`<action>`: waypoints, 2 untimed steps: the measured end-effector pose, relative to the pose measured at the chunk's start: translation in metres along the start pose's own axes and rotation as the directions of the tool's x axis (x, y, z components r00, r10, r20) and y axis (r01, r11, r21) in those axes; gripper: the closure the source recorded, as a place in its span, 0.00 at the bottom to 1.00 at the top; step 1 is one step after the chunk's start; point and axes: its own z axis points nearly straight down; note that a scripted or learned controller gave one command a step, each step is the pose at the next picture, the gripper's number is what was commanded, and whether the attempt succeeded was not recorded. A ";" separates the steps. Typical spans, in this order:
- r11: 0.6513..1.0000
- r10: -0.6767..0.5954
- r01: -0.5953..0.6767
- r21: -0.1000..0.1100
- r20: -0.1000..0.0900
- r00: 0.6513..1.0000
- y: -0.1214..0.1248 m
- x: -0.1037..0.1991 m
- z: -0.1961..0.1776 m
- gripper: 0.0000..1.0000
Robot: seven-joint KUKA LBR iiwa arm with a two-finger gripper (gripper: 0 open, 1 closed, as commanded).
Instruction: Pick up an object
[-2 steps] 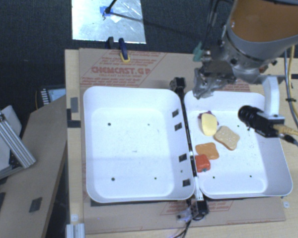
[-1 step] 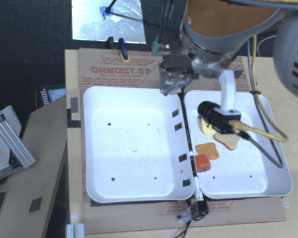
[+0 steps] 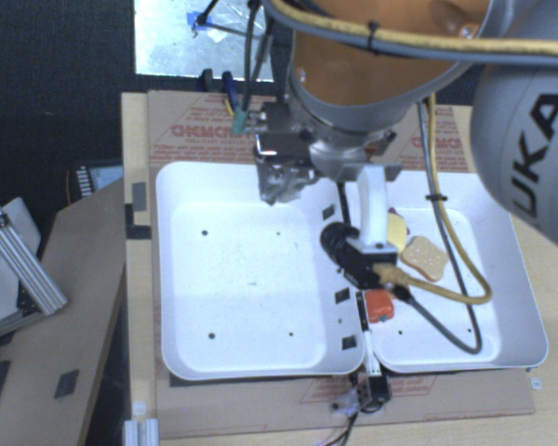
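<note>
Probably light and stiff, the toast (image 3: 425, 258) is lying in the right bin (image 3: 502, 342), near its left edge; grip its thin sides. Gripper (image 3: 281, 186) is hovering over the left bin (image 3: 223, 342).

Cardboard-topped bench (image 3: 139, 249), dark floor (image 3: 46, 72).

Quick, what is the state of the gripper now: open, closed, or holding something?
Gripper: cannot be told; it hangs over the far edge of the left bin, with nothing visibly held.
</note>
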 end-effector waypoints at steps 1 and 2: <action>1.000 0.009 -0.009 0.014 0.009 1.000 -0.001 0.005 0.281 1.00; 1.000 0.007 -0.007 -0.007 -0.001 1.000 0.003 0.007 0.202 1.00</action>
